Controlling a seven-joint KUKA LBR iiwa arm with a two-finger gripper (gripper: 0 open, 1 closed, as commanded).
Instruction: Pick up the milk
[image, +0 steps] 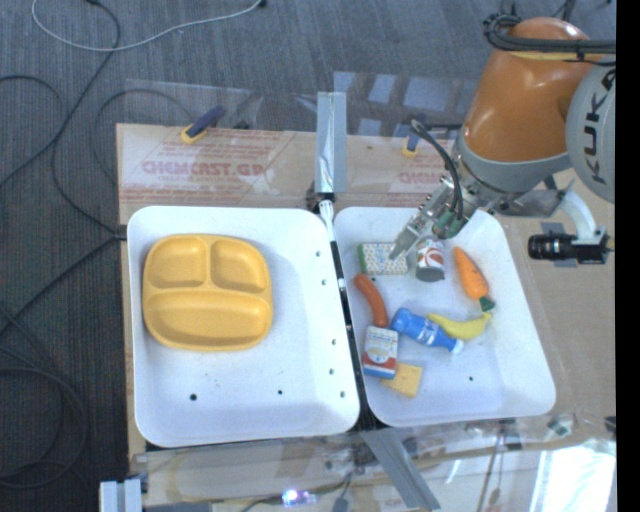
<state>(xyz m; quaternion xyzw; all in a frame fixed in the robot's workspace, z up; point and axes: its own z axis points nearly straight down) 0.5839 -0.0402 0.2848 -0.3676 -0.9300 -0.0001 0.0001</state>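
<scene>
Cheese wedge (406, 379) and milk carton (380, 352) are lying low in the right bin (520, 350). You are hovering the gripper (420, 232) at upper centre-right, jaws parted and holding nothing; the approach is underway, and your next move calls for travelling down-left.

Single fixed camera, mounted above the desk (230, 165) and looking down on it at a slant, far edge toward the frame's top. Coverage: the left bin (300, 330) and the right bin (520, 350) in full, side by side at mid-frame, with grey carpet (80, 90) beyond the desk at top and left. Range moderate; the arm (520, 90) enters from the upper right, cropped by the frame edge.
</scene>
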